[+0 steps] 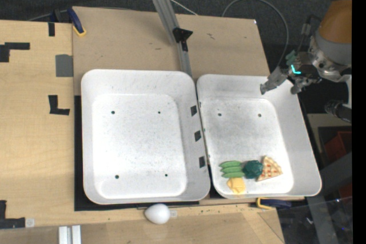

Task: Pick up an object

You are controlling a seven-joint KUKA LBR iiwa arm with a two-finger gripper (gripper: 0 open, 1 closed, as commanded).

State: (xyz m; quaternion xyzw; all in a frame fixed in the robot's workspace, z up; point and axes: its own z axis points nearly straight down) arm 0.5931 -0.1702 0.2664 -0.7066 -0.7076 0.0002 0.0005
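From my seat, the gripper [279, 84] hangs over the top right corner of the right bin [297, 123]. Its fingers look spread with nothing between them, though they are small and I may be misjudging. The toys sit well apart from it at that bin's near edge: green beans [231, 167], a dark green piece [252, 168], a pizza slice [270, 169] and a yellow piece [236, 184], all clustered close. A white egg [157, 214] lies on the bench below the left bin [137, 80].

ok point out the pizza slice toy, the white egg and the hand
pizza slice toy [270, 168], camera view, middle of the slice
white egg [157, 214], camera view, centre of the shell
hand [280, 84], camera view, midway between its fingertips
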